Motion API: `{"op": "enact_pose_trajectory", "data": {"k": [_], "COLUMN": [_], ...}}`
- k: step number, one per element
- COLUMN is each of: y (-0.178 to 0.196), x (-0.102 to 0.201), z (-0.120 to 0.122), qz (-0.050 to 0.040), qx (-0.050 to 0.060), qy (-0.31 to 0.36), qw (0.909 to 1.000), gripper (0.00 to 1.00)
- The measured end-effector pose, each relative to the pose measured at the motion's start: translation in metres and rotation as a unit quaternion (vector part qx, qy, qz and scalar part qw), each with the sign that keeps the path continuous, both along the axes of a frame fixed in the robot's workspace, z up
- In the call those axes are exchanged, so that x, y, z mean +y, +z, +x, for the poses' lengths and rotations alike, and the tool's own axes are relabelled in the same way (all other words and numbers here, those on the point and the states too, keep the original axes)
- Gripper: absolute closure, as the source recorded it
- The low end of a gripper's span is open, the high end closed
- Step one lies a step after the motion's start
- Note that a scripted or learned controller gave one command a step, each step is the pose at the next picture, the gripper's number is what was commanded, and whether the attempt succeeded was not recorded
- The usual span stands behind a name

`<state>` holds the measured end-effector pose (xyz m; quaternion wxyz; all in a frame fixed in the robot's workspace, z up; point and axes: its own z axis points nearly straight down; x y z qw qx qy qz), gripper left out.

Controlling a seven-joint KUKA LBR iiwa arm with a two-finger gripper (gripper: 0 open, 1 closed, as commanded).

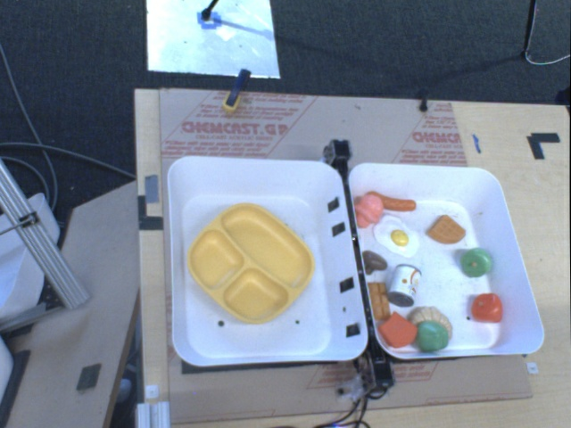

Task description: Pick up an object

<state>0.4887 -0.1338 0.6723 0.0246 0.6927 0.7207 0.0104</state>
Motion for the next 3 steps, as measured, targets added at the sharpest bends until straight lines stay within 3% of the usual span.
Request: {"op": "enact_pose_trajectory", "data": {"k": [3], "y": [0.034], "x": [-0.001], "z": [0.0], "qz": [-0.0024], "qx": [-0.006], "qy": [0.001], "qw": [1.0], "gripper": [1.0]}}
